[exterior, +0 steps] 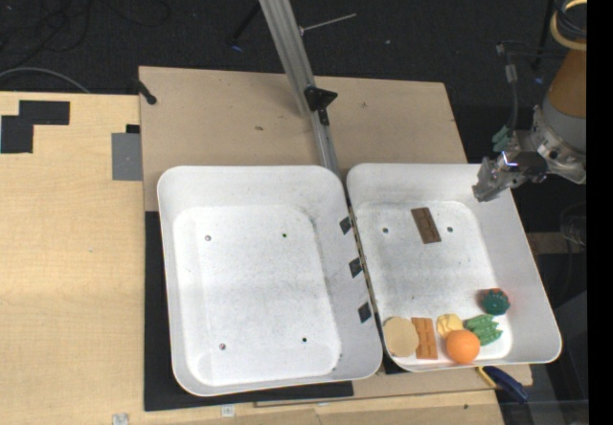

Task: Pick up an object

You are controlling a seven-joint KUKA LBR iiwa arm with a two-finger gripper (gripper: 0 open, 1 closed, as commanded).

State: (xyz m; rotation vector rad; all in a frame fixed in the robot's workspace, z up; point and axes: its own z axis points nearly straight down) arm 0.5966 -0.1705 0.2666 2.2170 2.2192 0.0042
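Toys crowd the right bin's near edge; jaws too blurred to tell.

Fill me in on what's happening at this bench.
A grey robot arm reaches in from the right, its gripper over the far right edge of the right bin. It holds nothing. A brown block lies mid-bin; toy foods, including an orange ball, cluster at the near edge. The left bin sits alongside.
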